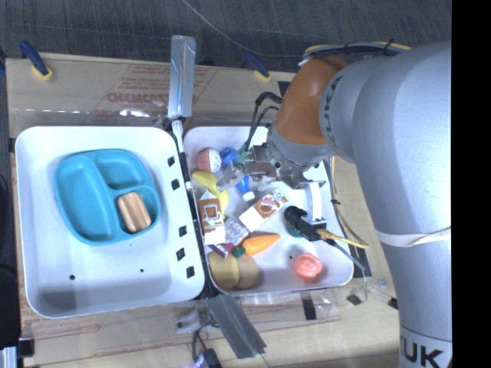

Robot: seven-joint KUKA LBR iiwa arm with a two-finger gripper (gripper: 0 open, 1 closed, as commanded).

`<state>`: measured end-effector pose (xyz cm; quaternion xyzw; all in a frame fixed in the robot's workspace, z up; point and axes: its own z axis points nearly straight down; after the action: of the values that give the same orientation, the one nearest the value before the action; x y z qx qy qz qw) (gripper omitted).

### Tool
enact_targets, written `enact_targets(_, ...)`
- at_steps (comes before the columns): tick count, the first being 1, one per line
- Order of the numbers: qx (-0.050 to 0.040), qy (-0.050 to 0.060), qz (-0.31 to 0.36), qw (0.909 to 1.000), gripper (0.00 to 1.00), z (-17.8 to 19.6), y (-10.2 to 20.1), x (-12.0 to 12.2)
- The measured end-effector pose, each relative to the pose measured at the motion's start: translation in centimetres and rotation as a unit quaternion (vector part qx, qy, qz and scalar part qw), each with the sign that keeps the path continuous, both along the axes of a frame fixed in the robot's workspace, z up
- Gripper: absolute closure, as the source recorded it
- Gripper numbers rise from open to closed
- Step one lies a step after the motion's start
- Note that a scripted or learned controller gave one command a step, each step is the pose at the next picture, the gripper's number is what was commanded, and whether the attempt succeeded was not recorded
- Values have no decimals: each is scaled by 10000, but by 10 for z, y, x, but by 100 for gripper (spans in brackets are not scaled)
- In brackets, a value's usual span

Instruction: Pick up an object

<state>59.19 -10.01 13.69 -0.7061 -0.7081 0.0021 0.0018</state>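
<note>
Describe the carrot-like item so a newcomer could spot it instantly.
Start at the right-hand shallow white bin, the cluttered one under the grey arm. Look toward its near edge, left of the round pink-red toy: the tapered orange plastic carrot lies there on its side, the only pointed orange piece with a green tip.

You see a turquoise divided plate [100, 194] holding a tan bread roll [133, 211]; right of it, a yellow banana [207, 183], orange carrot [260, 244].
</note>
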Motion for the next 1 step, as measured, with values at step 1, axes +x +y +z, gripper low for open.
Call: enact_targets(1, -11, -97, 229, 9997, 0, -37, -20, 23)
